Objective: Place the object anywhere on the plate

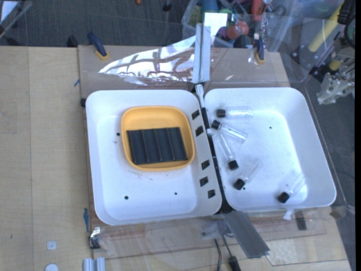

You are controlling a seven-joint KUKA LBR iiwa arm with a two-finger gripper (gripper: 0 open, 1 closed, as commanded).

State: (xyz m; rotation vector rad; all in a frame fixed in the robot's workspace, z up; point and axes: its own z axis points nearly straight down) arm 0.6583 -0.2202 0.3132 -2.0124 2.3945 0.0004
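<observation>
A yellow plate (154, 113) with rounded corners sits in the left bin (107, 151). On it lies a flat black ribbed block (157, 144) that covers most of the plate's floor. In the right bin (304, 145) several clear vials with black caps lie scattered: one near the top left (236, 114), one under it (230, 131), one by the divider (224, 147), one lower in the middle (247, 173) and one at the bottom right (292, 187).
A row of small black tabs (202, 148) runs along the divider between the bins. Crumpled foil (152, 66) and an upright panel (202, 52) stand behind the bins. A clear tub of toys (248, 10) sits at the back. A pale mechanical part (334, 86) lies off the right bin's upper corner.
</observation>
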